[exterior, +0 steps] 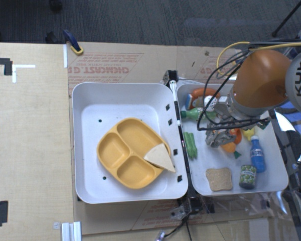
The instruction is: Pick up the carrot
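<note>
i see the yellow 3-compartment plastic tray (pixel 128 157) in the left white bin (pixel 85 134); in the right bin (pixel 278 182), the grey 2-finger gripper (pixel 221 138) touches the orange carrot (pixel 231 144), jaw state i cannot tell

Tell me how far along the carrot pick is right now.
Nothing looks finished. The gripper is low in the right bin, over an orange piece that may be the carrot, which lies on the bin floor. Whether it is gripped cannot be told from here. The grasp and the lift are left. The wedge lies on the yellow tray in the left bin.
</note>
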`<state>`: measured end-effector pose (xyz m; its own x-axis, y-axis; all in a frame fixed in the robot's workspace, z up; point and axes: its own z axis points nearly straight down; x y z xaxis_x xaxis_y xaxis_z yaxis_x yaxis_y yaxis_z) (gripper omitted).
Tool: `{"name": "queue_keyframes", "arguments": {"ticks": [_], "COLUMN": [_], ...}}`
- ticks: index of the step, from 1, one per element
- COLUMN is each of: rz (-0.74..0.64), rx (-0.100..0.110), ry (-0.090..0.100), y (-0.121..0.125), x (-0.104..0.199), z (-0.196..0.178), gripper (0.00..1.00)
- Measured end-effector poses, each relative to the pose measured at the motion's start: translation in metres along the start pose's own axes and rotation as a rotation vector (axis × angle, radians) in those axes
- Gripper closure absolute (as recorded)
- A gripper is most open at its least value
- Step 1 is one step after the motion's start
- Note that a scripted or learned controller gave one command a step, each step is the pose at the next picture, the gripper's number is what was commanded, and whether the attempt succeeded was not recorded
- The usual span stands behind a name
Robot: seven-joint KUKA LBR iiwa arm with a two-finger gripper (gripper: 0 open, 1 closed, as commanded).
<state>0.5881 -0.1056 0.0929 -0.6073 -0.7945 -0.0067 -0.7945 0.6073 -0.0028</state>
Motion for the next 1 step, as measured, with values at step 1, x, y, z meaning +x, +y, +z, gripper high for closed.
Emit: {"name": "queue_keyframes", "arguments": {"ticks": [1], "rz": [0.0], "rx": [-0.001], "ry": [0.0], "y": [0.0], "x": [0.0003], "z": [0.0002], "gripper": [0.0]}}
